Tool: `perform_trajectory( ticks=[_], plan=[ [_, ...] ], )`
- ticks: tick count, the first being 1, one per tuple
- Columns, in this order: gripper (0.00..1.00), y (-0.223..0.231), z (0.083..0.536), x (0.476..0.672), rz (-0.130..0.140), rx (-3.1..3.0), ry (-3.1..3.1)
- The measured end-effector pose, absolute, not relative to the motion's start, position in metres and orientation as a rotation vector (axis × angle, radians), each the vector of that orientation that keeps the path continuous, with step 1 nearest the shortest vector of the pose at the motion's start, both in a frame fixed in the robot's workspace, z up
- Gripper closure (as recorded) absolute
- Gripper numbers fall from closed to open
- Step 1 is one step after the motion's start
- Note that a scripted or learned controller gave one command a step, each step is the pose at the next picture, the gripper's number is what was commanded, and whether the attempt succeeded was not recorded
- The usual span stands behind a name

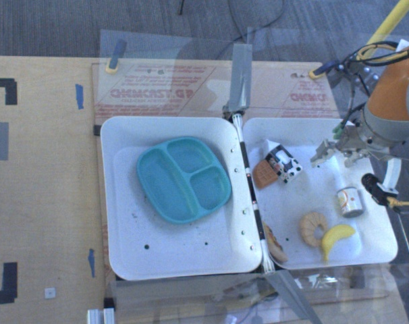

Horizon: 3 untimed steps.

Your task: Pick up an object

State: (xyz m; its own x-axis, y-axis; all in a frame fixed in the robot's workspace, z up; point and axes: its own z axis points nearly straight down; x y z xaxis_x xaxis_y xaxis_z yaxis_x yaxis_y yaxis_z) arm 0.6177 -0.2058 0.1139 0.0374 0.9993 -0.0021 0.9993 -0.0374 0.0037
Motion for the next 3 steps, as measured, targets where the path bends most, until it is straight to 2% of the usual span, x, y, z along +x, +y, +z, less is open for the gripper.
perform_trajectory(
  ticks=[1,2,3],
  plan=[
    [0.00,-0.211,0.088,0.579,0.008,2.063,2.364],
    [0.00,-0.218,0.089,0.510,0.019,2.026,2.402],
    [0.00,-0.210,0.089,0.484,0.008,1.959,2.443]
  ],
)
